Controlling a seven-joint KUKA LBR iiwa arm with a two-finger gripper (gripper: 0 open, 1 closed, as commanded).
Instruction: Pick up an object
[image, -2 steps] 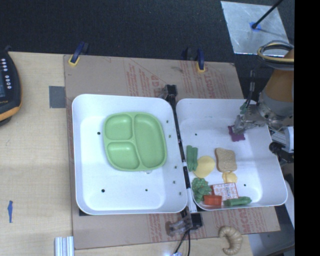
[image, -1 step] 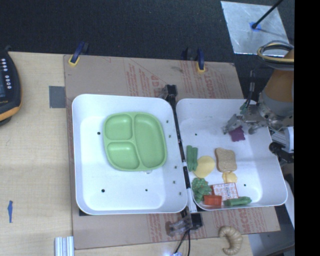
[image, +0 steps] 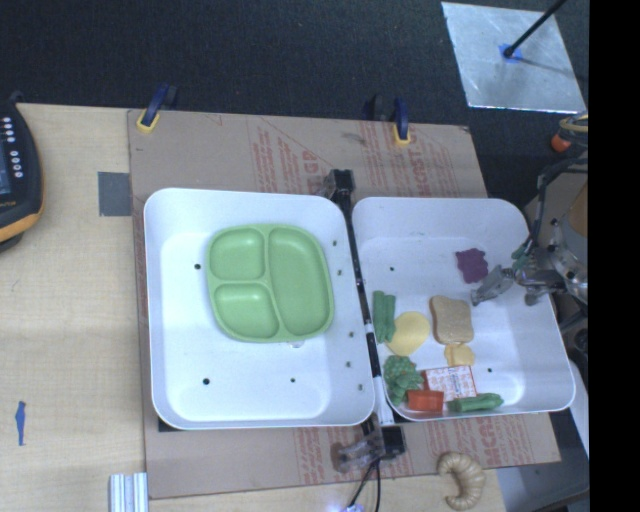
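Croissant (image: 462, 477) sits loose on counter (image: 70, 330), nearest me, outside bins. Real targets crowd right bin (image: 520, 355): purple piece (image: 471, 264), bread slice (image: 451, 318), lemon (image: 408, 332). Jaws (image: 497, 286) hover beside purple piece, look empty; gap hard to tell. I'd drop straight onto purple piece, it's isolated.

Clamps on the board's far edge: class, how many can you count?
2: a yellow-handled clamp at the far left corner and a blue-handled clamp right of centre. Others may be hidden.
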